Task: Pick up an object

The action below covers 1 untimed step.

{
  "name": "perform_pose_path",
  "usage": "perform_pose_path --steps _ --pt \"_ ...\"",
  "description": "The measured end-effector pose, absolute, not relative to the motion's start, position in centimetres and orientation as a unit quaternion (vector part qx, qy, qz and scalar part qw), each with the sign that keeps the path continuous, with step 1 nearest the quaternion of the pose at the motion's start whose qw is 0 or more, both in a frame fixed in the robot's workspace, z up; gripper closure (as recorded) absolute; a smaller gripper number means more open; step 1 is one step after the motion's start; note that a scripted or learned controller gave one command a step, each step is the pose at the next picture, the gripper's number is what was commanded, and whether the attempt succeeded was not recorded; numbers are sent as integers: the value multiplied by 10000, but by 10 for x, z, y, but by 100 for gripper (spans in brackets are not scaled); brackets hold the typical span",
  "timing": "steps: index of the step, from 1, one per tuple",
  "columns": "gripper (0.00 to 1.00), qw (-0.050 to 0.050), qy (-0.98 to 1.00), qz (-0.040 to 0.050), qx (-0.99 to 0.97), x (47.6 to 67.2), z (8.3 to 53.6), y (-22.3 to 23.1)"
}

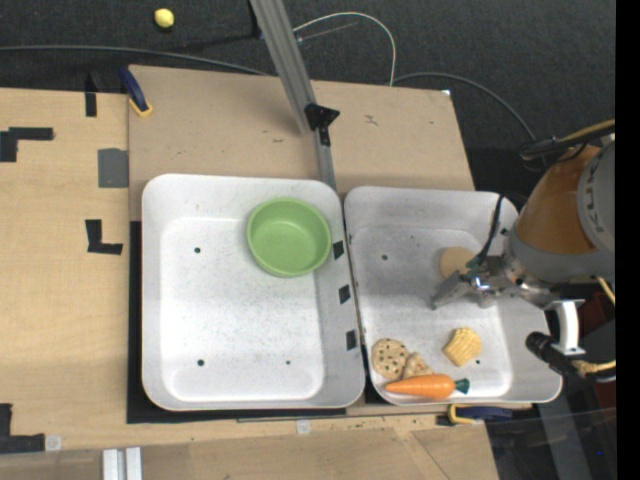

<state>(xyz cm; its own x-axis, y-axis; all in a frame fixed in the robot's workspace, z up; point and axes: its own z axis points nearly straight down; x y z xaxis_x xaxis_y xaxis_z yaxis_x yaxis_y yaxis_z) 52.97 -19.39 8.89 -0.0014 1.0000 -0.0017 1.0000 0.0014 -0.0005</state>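
White right bin (400, 218) holds a cookie (388, 356), corn (461, 346), carrot (425, 387) and a tan piece (456, 261); a green bowl (289, 236) sits in the left bin (180, 298). Gripper (452, 290) hovers low beside the tan piece, its state impossible to tell; nothing lifted, the pick remains undone. No legible writing.

The arm (575, 218) is cut off at the right edge and partly covers a tan disc (455, 261)

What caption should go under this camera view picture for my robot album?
Robot gripper reaches into the right bin near toy carrot, corn and cookie; green bowl sits in left bin.
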Motion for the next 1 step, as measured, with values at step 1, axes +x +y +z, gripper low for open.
perform_pose_path --steps 1 --pt "100 0 7080 -5 7062 530 99 -193"
